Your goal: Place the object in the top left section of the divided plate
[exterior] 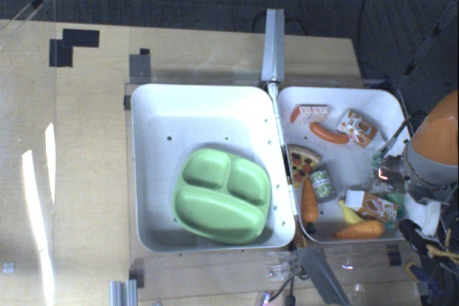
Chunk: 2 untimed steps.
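Camera view puts my grey arm by the right white bin; whether my grip is open I cannot tell. I should lift one item cleanly, then aim for the green divided plate's top left section.

The green divided plate lies flat in the left bin, turned slightly, two small sections at its far side, one large section nearer; all three hold nothing.
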Each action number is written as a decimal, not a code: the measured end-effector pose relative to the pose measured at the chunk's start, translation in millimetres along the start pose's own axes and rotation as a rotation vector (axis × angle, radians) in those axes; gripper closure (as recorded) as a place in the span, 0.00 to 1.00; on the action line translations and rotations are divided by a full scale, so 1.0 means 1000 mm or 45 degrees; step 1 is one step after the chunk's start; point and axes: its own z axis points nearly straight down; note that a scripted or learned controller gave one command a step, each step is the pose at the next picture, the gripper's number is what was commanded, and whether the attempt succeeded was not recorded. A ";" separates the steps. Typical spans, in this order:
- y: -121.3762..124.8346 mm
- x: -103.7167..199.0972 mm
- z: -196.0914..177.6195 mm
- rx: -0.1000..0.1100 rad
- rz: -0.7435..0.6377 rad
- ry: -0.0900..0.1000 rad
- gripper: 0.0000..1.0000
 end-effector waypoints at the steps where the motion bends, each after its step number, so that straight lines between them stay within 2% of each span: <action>1: 0.039 0.004 -0.220 0.003 -0.069 -0.014 1.00; 2: -0.001 -0.003 -0.181 0.006 -0.180 -0.014 1.00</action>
